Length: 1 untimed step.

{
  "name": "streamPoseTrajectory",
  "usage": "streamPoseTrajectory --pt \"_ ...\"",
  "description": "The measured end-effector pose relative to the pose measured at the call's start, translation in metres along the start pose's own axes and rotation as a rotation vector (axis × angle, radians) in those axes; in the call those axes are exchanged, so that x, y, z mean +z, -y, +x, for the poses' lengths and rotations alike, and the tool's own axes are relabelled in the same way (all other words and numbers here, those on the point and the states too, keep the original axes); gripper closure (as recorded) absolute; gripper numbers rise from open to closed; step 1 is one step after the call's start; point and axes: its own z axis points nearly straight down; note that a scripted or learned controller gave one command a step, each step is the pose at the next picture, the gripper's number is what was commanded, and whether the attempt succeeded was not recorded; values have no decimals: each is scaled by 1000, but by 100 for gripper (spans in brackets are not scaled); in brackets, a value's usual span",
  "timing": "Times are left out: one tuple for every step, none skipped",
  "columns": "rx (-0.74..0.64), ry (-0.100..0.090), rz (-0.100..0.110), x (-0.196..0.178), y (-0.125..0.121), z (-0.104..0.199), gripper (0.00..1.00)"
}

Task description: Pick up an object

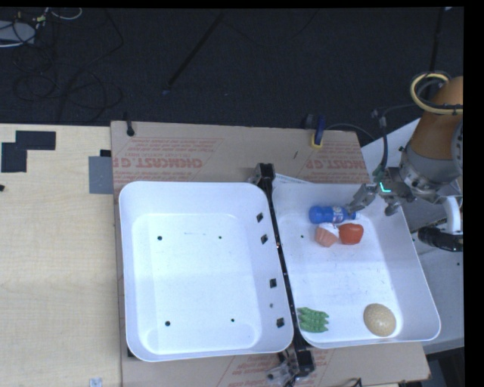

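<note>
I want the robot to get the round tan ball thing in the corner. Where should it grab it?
Probably from straight above, fingers closing across the widest middle of the tan ball. It looks rounded like an egg and sits close to the right bin's corner walls, so a sideways reach would likely bump them.

A robotics lab: white bins (on cardboard), loose cables.

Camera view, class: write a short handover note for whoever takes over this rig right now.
End effector: at the right bin's far side, by the blue object; finger state unclear.
Right bin: blue object, red object and pinkish object clustered at the far end; green object and tan egg-shaped object at the near end.
Done: nothing visibly lifted.
Left: grasp and lift one object.
</note>
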Motion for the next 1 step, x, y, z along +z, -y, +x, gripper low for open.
streamPoseTrajectory --pt "-2 1 0 -10 0 0 100"
